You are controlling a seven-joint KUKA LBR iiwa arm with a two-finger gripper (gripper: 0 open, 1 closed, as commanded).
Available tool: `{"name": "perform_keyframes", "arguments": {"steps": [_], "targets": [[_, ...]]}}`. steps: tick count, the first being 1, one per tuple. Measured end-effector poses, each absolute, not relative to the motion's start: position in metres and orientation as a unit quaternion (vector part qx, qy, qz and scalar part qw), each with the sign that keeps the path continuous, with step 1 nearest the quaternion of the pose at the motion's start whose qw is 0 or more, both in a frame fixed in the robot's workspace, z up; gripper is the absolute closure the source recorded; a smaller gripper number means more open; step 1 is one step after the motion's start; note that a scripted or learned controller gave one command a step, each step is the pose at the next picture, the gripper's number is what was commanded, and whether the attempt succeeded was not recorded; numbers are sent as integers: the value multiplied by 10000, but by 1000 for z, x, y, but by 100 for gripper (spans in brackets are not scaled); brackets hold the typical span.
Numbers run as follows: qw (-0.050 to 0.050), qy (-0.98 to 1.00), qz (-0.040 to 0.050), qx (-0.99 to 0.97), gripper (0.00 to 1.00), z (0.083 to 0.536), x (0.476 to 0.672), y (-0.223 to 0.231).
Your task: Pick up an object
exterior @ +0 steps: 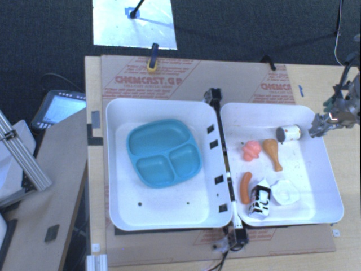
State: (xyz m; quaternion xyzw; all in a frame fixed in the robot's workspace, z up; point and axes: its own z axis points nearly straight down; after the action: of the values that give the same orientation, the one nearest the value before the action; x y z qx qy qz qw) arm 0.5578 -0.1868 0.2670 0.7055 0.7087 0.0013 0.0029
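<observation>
Toy drumstick [273, 152] lies free in right bin [327, 168]; gripper [320, 125] at rim, jaws' state unclear, should descend centred over its shaft.

Arm's [351, 97] mostly looking like grey metal bits at the right edge, kinda boxy and cluttered, with the gripper [316, 127] showing as a lighter grey chunk and thin dark cabling running above it.

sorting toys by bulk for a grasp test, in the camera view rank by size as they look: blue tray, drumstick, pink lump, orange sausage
1. Blue three-compartment plastic tray, by far the largest.
2. Tan toy drumstick and orange toy sausage: too alike to rank.
3. Small pink lumpy toy, smallest.
</observation>
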Motion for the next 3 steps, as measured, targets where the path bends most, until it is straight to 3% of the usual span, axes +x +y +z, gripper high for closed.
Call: {"name": "perform_keyframes", "arguments": {"steps": [2,3], "targets": [[5,7107,13,7035,100,271,548,-69],[0,7101,7,7041,100,263,532,-18]]}}
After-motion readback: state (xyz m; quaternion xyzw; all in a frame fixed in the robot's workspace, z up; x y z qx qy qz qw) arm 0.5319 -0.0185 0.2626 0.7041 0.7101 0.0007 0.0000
